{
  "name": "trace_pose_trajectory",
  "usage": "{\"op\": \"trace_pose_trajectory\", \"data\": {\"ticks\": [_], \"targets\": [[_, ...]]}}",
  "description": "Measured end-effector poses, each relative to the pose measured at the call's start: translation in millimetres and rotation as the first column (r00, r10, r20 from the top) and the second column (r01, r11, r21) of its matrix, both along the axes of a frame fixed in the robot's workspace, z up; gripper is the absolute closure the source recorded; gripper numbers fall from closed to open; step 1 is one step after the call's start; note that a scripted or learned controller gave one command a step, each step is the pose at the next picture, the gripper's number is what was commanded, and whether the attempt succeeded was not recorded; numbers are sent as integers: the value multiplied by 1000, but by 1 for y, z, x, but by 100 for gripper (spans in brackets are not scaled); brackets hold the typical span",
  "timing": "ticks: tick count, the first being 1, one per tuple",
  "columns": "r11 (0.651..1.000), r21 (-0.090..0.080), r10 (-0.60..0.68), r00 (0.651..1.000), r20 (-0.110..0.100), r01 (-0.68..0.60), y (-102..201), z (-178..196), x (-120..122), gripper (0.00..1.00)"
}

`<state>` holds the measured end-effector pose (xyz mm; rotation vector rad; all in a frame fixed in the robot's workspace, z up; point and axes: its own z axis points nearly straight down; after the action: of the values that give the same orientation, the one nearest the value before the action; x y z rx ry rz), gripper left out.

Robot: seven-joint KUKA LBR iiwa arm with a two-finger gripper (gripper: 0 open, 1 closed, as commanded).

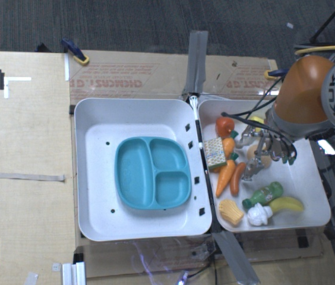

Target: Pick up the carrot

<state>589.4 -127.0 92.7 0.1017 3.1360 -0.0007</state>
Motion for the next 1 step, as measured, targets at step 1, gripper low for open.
{"op": "trace_pose_trajectory", "data": {"ticks": [1], "targets": [[896,0,-445,896,-2,445,22,0,-7,0]]}}
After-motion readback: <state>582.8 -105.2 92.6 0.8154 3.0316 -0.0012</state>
